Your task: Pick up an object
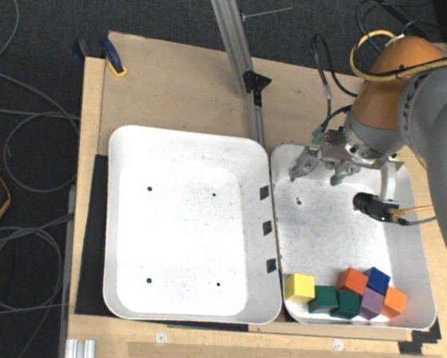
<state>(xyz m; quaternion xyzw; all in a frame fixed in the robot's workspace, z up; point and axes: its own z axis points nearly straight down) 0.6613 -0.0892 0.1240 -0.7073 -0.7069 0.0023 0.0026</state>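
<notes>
Several small blocks crowd the near corner of the right bin [337,235]: a yellow block [301,286], two green blocks [324,299], an orange block [352,280], a blue block [378,278], a purple block [372,300] and another orange block [394,300]. My gripper [321,172] hangs over the far end of the right bin, well away from the blocks. Its fingers are spread open with nothing between them.
The left bin [178,225] lies beside the right one, with black clips along the shared edge. A slanted metal pole [238,47] rises behind the bins. Cables trail from the arm's wrist [381,206] over the right bin.
</notes>
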